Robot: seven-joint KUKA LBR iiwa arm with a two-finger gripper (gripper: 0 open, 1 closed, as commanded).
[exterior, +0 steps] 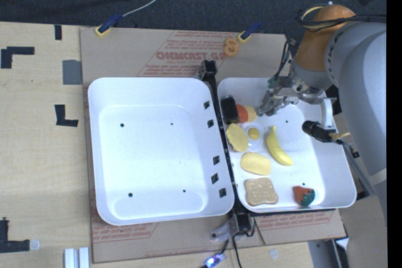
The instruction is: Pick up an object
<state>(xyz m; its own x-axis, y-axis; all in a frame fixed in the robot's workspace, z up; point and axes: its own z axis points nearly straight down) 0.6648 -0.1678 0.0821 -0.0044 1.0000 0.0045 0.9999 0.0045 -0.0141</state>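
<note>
The right bin (336,182) holds several toy foods. A red and orange piece with a black end (239,112) lies at its left wall. Below it sit a pale yellow wedge (237,137) and a small yellow disc (253,133). A banana (278,147) lies mid-bin, with a yellow lump (255,164) and a slice of toast (260,191) nearer the front. A strawberry (303,195) rests at the front right. My gripper (268,103) hangs low over the back of this bin, just right of the red and orange piece and above the banana's top end. Nothing shows in its grasp.
The left bin (103,154) stands beside the right one, with a black hinge strip (217,154) between them. The grey arm (358,91) covers the right bin's back right corner. A black fitting (314,130) on the arm juts over the bin's right side.
</note>
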